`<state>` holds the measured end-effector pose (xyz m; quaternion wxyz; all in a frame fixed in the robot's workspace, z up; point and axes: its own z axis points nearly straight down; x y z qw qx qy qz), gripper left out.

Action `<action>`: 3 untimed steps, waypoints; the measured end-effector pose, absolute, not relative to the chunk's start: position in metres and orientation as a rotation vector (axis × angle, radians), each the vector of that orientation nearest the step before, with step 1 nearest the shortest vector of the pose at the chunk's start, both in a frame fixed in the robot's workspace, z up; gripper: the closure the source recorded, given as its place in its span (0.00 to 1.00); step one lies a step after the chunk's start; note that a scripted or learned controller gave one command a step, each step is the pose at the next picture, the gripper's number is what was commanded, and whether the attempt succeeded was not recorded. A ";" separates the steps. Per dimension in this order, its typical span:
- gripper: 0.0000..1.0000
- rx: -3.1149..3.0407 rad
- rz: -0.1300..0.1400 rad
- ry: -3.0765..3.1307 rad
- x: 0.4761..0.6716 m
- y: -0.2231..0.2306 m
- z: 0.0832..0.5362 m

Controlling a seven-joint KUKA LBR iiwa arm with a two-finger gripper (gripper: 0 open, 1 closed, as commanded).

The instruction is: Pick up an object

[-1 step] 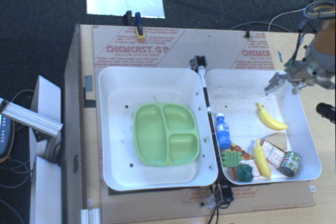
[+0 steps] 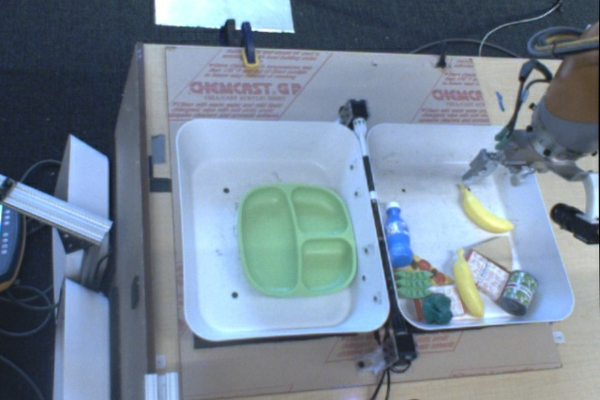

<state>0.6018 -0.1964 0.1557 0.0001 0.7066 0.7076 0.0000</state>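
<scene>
A: Where is the gripper (image 2: pixel 489 166) now?

B: It is at the right side of the frame, above the upper part of the right bin (image 2: pixel 441 150). Its fingers look spread apart, and nothing is between them.

A: What lies nearest to it?

B: A yellow banana (image 2: pixel 485 210), just below the fingertips and apart from them. It lies on the bin floor, slanting down to the right.

A: And further down?

B: In the lower right corner of that bin there is a second banana (image 2: pixel 467 285), almost upright in the frame, beside a flat printed card (image 2: pixel 489 273) and a small can (image 2: pixel 517 291). To the left of these lie a blue bottle (image 2: pixel 397 234), close to the wall between the bins, and under it a green toy (image 2: pixel 413 280) and a dark teal object (image 2: pixel 436 308).

A: What is in the left bin (image 2: pixel 202 201)?

B: A green divided plate (image 2: pixel 298 239) with three compartments, about in the middle.
</scene>
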 end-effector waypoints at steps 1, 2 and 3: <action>0.00 2.220 0.001 2.222 0.586 -0.197 0.084; 1.00 2.216 0.003 2.222 0.587 -0.197 0.095; 1.00 2.215 0.002 2.223 0.584 -0.194 0.147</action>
